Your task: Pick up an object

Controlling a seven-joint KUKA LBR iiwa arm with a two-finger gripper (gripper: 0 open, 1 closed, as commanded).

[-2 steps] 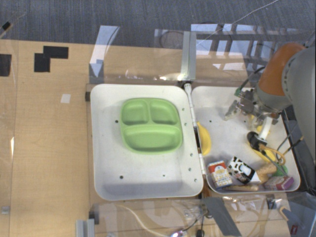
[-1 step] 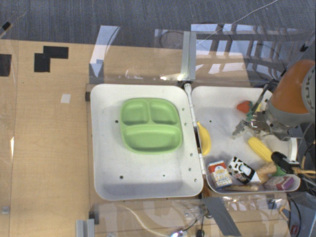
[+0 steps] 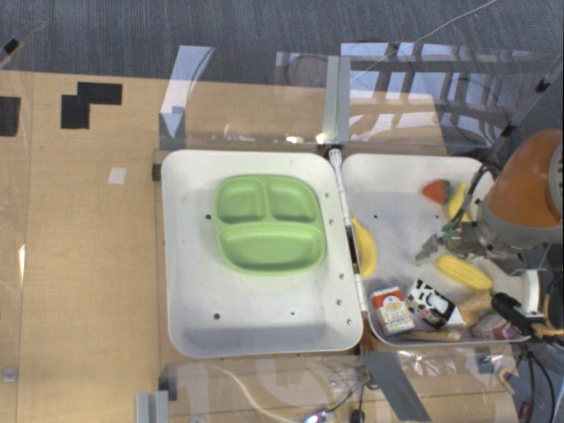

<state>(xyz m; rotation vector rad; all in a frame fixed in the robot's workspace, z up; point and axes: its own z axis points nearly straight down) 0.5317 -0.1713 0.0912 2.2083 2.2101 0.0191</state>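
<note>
My gripper (image 3: 438,243) hangs low in the right bin (image 3: 388,183), reaching in from the right under the grey arm with its orange band (image 3: 529,192). Just below and right of it lies a yellow corn-like piece (image 3: 464,272), close to the gripper; whether they touch I cannot tell. A red piece (image 3: 434,190) and a slim yellow piece (image 3: 456,199) lie up and behind the gripper. A banana (image 3: 364,247) rests against the bin's left wall.
The left bin (image 3: 189,236) holds a green divided plate (image 3: 269,223). Along the right bin's front wall sit a small red-and-white carton (image 3: 392,310), a black-and-white packet (image 3: 431,303) and other small items (image 3: 480,311). A metal divider (image 3: 345,227) separates the bins.
</note>
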